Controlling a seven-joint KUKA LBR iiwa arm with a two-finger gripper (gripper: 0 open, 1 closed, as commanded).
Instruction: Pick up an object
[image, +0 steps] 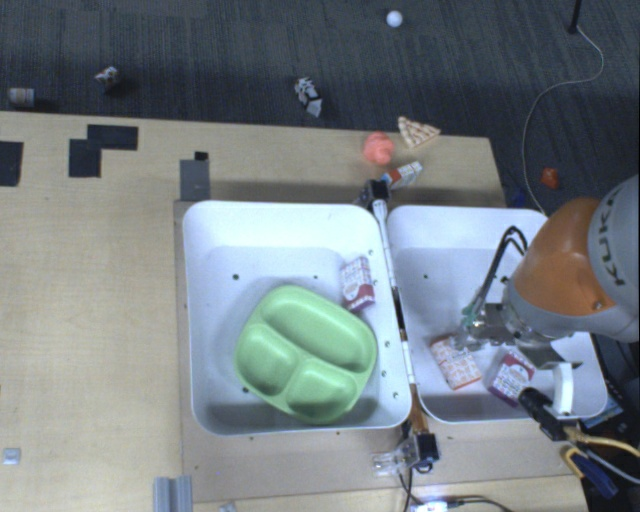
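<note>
— While the arm leans in from the right, what sits in each bin?

— The left bin holds a green divided plate, smooth and glossy, rounded at the corners with three hollows, tilted across the floor. Just beside its upper right edge lies a small red and white packet, flat and printed.

— And the right bin?

— Two more flat packets. One, a pale packet with reddish print, lies on the floor near the front wall. The other, a darker red packet, lies just right of it, partly under the wrist.

— Is the gripper holding either?

— It hangs low just above the pale packet. Whether its jaws are spread or pressed together, I cannot tell; the wrist and cables cover them.

— Outside the bins?

— A pink ball and a wedge-shaped toy on the wooden bench.
</note>
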